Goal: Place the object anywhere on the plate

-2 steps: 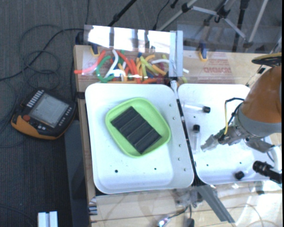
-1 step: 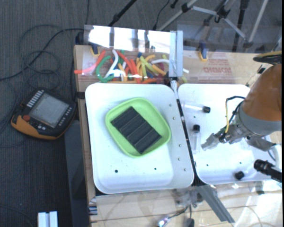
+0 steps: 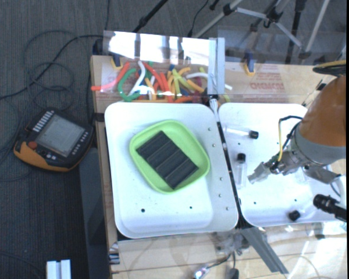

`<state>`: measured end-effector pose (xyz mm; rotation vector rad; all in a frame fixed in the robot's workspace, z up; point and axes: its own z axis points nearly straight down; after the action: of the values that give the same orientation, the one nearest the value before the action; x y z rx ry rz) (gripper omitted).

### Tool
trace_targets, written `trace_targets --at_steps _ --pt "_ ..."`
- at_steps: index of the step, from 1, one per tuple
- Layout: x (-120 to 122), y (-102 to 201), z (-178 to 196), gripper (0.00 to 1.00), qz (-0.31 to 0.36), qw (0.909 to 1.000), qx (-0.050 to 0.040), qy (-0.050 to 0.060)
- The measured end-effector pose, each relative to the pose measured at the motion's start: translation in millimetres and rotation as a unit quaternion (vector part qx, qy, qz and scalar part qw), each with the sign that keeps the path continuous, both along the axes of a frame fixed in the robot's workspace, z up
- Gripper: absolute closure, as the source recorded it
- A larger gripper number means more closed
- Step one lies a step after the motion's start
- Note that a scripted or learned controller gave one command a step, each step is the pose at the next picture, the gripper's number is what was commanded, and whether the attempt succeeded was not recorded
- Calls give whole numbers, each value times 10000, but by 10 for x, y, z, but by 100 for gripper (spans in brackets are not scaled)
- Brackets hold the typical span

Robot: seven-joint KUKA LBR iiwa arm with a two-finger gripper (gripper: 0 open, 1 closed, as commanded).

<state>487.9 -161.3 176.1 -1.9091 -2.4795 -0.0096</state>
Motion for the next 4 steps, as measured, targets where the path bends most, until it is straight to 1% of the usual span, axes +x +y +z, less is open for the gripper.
trace_targets --at_steps 2,3,4 --pt "18 27 166 100 20 10000 15 6" --pt "-37 508 156 100 1678 9858 -50 -34" --pt "-26 523 241 100 1686 9857 -40 -38"
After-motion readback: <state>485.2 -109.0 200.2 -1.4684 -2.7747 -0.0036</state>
